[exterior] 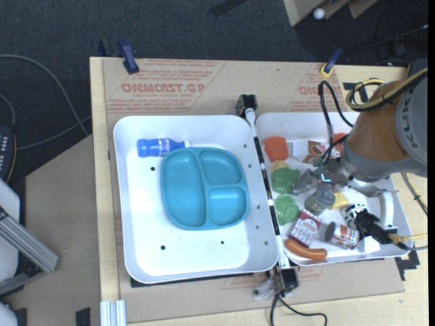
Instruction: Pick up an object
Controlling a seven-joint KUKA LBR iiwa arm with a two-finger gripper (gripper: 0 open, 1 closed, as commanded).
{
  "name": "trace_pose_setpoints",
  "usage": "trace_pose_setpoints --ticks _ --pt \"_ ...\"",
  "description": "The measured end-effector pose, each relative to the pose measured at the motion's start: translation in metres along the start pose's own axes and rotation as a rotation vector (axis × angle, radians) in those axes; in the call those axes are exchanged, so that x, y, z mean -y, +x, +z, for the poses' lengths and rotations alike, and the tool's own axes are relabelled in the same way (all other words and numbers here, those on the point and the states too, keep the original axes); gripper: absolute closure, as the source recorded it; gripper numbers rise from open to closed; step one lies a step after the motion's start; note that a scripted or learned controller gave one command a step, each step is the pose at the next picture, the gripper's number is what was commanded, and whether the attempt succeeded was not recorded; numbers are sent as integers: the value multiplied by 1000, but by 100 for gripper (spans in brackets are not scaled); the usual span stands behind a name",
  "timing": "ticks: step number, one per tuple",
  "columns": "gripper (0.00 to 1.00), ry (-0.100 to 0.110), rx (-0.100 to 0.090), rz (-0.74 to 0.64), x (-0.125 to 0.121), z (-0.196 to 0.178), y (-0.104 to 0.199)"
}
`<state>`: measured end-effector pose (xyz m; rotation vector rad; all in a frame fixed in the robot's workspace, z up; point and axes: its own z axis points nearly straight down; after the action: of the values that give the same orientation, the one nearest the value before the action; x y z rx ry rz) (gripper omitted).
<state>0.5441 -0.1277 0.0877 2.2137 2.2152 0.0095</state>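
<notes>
Gripper (319, 180) hangs low in the right bin (401, 216) among crowded objects; the wrist hides it partly, so its state is unclear. Green pieces (285, 180) lie beside it

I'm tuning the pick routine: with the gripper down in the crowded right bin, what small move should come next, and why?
Probably a short straight lift to test the grasp. The gripper sits low in the right bin, among the green pieces, a small jar and a hot dog. The view doesn't show whether anything is held, so a lift would reveal it.
</notes>
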Motion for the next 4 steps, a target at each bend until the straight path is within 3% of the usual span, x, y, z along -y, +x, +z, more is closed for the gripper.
trace_pose_setpoints --ticks 1,2,3,4 --pt "0 10 -2 0 -66 -9 -46" --pt "0 70 -16 10 -111 2 -26" --pt "100 76 -13 7 -109 -7 -26" --pt "100 10 -5 -2 -101 -98 68"
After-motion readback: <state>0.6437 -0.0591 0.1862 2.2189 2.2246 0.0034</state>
